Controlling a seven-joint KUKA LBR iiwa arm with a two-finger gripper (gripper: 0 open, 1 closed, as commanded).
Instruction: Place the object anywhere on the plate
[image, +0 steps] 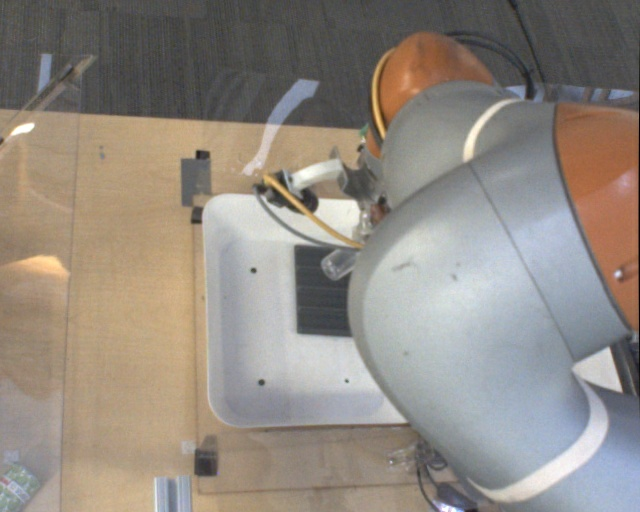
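Inside the white bin (235, 330), a dark ribbed slab (320, 290) lies beside the arm (480, 300).

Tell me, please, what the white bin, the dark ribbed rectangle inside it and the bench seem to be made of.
The white bin looks like moulded plastic, smooth and matte, with rounded corners. The dark rectangle seems to be rubber or foam, judging by its dull grey ribbed surface; I cannot be sure. The bench looks like light wood or plywood, with faint grain.
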